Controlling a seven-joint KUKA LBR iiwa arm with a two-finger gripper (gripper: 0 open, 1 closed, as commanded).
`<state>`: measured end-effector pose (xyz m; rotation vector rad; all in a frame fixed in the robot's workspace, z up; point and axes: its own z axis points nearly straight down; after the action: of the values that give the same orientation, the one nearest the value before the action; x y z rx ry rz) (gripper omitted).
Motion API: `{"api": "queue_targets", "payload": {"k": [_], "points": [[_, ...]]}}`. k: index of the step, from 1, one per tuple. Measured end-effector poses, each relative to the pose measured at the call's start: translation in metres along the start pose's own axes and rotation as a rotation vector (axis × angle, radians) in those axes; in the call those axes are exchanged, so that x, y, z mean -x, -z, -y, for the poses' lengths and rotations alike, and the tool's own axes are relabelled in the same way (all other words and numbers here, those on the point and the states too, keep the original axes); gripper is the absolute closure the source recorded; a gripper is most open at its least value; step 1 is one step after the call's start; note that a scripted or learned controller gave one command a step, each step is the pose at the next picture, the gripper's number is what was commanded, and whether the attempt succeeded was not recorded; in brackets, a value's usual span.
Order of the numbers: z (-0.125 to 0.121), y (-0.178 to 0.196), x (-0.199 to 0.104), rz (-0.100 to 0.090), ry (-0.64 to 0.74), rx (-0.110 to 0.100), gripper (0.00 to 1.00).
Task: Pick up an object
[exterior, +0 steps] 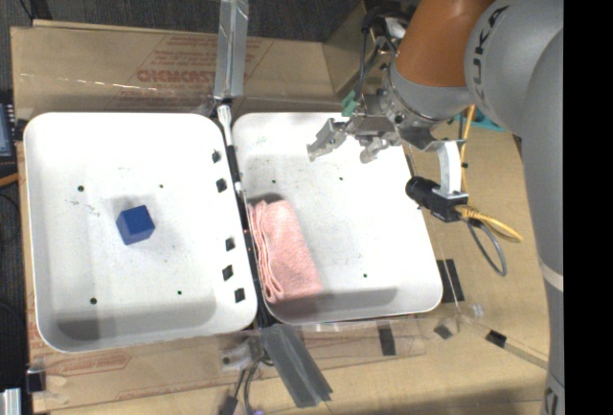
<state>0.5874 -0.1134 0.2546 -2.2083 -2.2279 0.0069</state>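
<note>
Black letters "KUKA" run partly visible along the grey arm point(508, 30). Red print on the cardboard surface point(115, 68) is too faint to read. The fingers point(347, 143) hang spread apart, holding nothing, over the right bin point(402, 250). A folded pink cloth point(283, 248) lies by that bin's left wall. A blue cube point(135, 223) sits in the left bin point(57, 173).

The light is bright and even, coming from above. The two white bins point(124, 221) look almost overexposed, with soft grey shadows along their near walls. Around the bins, the picture is a little soft and grainy, without strong glare.
</note>
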Motion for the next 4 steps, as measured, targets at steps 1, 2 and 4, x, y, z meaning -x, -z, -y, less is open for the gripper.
{"api": "queue_targets", "payload": {"k": [1,2,4], "points": [[0.003,-0.025,0.038,0.000,0.201,0.002,0.00],[0.020,-0.158,-0.012,0.000,0.151,0.000,0.00],[0.063,-0.154,-0.012,0.000,0.155,0.002,1.00]]}}
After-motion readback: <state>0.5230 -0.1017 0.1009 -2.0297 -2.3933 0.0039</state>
